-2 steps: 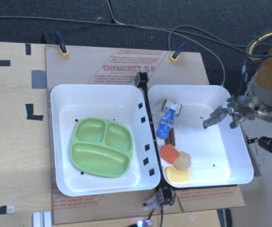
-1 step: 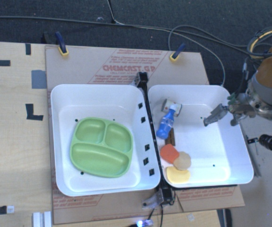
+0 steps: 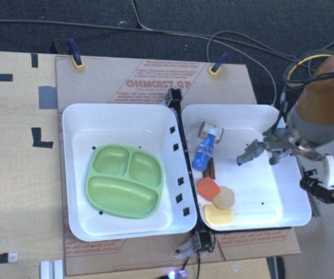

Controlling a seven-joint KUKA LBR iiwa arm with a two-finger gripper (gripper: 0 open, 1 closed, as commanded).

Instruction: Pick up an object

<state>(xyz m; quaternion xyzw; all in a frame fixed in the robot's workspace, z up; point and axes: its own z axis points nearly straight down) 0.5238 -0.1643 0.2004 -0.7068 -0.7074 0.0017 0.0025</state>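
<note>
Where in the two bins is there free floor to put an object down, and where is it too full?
Free: the right bin floor between the hand and the near wall. The left bin has narrow strips around the green tray. Crowded: beside the divider, with the blue bottle, orange block, tan piece and yellow piece.

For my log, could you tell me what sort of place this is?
Probably a robotics lab bench: two shallow white plastic bins on a clamped cardboard sheet, loose black cables, and a grey arm's hand above small toy items.
</note>
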